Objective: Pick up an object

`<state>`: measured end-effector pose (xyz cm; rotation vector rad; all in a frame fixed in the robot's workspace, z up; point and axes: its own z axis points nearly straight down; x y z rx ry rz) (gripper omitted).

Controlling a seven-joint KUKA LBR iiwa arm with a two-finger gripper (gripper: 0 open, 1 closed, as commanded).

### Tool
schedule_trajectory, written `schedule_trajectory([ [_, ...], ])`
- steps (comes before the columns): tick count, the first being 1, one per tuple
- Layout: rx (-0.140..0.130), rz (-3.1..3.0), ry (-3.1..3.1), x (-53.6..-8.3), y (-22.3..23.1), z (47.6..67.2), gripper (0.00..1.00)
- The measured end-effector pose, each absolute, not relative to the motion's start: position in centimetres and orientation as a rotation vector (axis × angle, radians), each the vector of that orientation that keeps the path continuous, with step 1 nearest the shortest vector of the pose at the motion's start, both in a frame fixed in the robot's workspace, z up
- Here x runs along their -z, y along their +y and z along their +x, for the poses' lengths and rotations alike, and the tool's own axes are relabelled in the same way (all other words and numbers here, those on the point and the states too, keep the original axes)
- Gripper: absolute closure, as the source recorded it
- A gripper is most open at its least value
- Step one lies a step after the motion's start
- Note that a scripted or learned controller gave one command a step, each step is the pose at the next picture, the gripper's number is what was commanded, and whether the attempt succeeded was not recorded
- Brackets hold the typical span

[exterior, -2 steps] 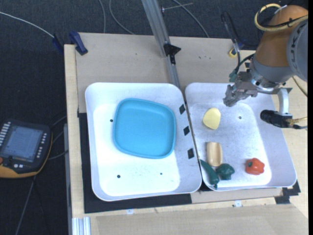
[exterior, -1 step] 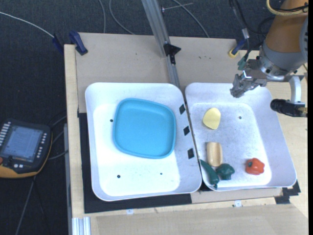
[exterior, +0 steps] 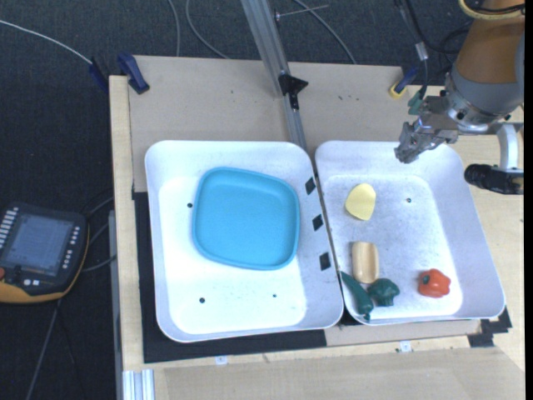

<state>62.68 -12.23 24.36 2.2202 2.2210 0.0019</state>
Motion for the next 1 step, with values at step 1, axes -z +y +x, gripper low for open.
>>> schedule_trajectory([
  [1, -0.003, 2.216, 2.226, -24.86, -7.08, 63.16, 1.0],
])
